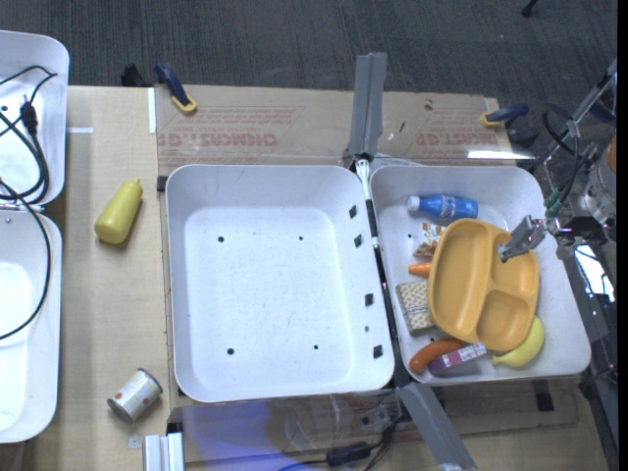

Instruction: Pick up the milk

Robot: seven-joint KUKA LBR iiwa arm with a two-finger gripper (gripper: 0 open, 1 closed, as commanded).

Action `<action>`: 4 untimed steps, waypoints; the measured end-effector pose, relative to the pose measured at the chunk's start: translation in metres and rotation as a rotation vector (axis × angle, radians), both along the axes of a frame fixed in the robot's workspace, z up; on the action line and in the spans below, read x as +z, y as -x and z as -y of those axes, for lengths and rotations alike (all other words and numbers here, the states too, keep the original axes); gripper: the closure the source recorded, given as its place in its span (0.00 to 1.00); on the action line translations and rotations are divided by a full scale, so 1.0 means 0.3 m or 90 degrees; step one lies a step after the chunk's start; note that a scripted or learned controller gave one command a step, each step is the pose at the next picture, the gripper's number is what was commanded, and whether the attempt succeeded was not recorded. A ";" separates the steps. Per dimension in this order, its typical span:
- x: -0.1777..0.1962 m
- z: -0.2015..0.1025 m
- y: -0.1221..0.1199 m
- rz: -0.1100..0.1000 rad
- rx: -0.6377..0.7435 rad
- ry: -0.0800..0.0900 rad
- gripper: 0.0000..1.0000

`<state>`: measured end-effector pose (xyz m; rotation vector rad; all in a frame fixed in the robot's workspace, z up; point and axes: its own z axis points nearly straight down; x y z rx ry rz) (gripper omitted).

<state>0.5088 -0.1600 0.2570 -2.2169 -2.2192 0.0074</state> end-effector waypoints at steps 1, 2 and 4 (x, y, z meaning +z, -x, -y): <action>-0.484 0.064 -0.089 0.004 -0.204 -0.001 0.00; -0.244 0.049 -0.188 0.001 -0.189 0.001 0.00; -0.295 0.137 -0.155 0.000 -0.283 0.002 0.00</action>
